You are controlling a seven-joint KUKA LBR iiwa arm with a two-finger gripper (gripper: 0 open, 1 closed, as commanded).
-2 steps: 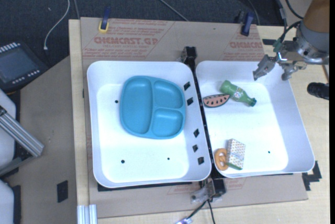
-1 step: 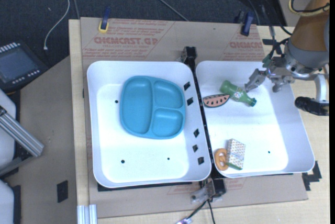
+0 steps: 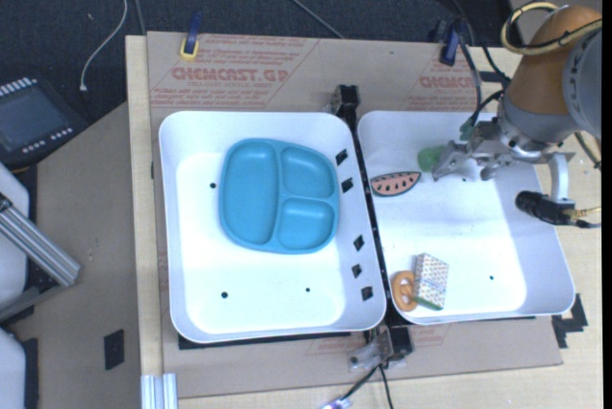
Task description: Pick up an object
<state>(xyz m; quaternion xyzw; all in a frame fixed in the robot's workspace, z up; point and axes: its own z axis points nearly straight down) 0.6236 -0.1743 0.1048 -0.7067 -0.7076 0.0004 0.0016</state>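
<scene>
Two shallow white bins sit side by side on a brown cardboard sheet [image 3: 287, 63] in the middle of the frame. Red print on the cardboard reads "CHEMCAST G.P" above the left bin, and a fragment of the same red lettering shows above the right bin, partly cut off by a blue clamp [image 3: 448, 44]. A second blue and yellow clamp [image 3: 190, 38] grips the cardboard's upper left edge.

The left bin [image 3: 191, 245] holds a blue divided plate [image 3: 277, 195] with three compartments, lying flat in the bin's upper middle.

The right bin [image 3: 507, 254] holds several small things. A watermelon slice toy [image 3: 394, 182] lies at the bin's left edge, near the divider between the bins. A small green object [image 3: 432, 155] lies just up and right of it, close beside the gripper's metal fingers. Towards the lower left of this bin, a patterned little box [image 3: 431, 280] rests touching an orange pretzel-shaped piece [image 3: 404, 289].

The arm comes in from the right of the frame, its orange band in the upper right. The gripper [image 3: 461, 164] hangs low over the upper part of the right bin, pointing left towards the green object. Whether its fingers are spread or closed, or have hold of anything, cannot be told from this view.
</scene>
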